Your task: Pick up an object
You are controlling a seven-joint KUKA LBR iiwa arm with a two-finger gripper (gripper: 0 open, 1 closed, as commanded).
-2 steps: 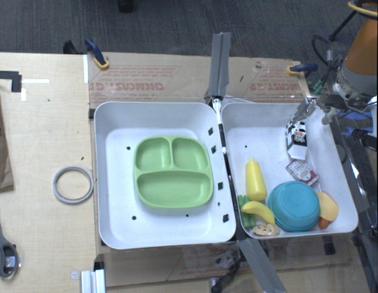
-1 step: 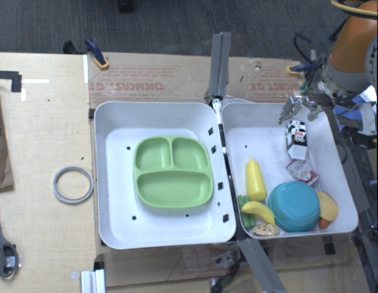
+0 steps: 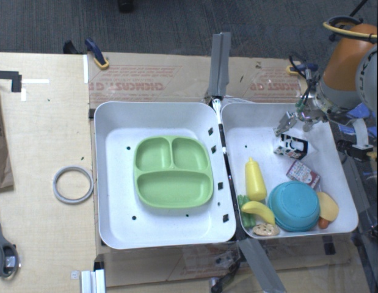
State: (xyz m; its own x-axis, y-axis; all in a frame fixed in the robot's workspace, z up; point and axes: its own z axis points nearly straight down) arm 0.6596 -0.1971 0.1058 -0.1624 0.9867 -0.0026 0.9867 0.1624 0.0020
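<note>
1. The right bin point(image 3: 234, 163) serves as the landmark; the gripper point(image 3: 294, 122) sits over its far right part, just above a small black-and-white object point(image 3: 291, 146).
2. In this bin's near half lie a yellow bottle point(image 3: 255, 179), a banana point(image 3: 258, 210), a blue bowl point(image 3: 294, 206) and a cookie point(image 3: 265, 229).
3. A small red packet point(image 3: 302, 174) lies between the bowl and the black-and-white object.
4. Left of the bin, the left bin point(image 3: 109, 163) holds a green divided plate point(image 3: 173, 172).
5. Farther left, a grey ring point(image 3: 72, 184) lies on the bench point(image 3: 42, 133).

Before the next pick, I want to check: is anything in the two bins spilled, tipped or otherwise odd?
Nothing looks spilled or damaged. The green divided plate lies flat in the left bin. The mustard bottle lies on its side in the crowded right bin.
</note>
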